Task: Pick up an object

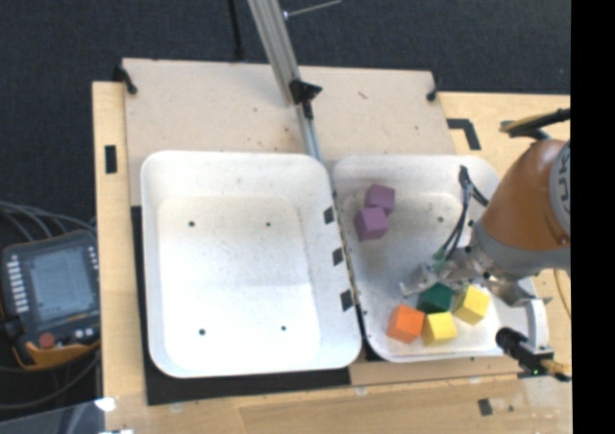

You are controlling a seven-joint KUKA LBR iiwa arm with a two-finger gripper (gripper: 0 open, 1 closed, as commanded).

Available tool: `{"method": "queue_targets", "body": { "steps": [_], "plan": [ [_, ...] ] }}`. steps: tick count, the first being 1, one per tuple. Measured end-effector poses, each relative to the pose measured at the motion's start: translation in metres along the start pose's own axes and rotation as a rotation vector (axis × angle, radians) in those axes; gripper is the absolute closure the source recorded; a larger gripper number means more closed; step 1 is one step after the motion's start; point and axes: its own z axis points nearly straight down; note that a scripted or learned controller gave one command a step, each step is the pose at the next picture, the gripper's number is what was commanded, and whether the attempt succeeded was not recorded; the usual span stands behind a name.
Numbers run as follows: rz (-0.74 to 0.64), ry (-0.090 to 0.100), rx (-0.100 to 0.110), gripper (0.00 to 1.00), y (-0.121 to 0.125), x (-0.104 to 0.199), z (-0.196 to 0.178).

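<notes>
Gripper lowered over green cube in right bin, finger state cannot be told, orange cube and two yellow cubes crowded near front rim, two purple cubes set apart toward back, left bin alongside.

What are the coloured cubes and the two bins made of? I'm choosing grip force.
The purple cubes, orange cube, green cube and yellow cubes look like matte foam or painted wood: flat colour, no glare. The left bin and right bin look like smooth white moulded plastic with rounded corners.
</notes>
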Motion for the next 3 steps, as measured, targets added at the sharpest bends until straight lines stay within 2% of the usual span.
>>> {"method": "queue_targets", "body": {
  "steps": [1, 2, 3],
  "plan": [
    [0.009, 0.001, 0.001, 1.0, 0.0, -0.001, -0.008],
    [-0.002, 0.0, -0.001, 1.0, 0.002, 0.009, -0.061],
    [-0.002, 0.0, 0.0, 1.0, 0.01, 0.005, -0.107]
  ]
}}
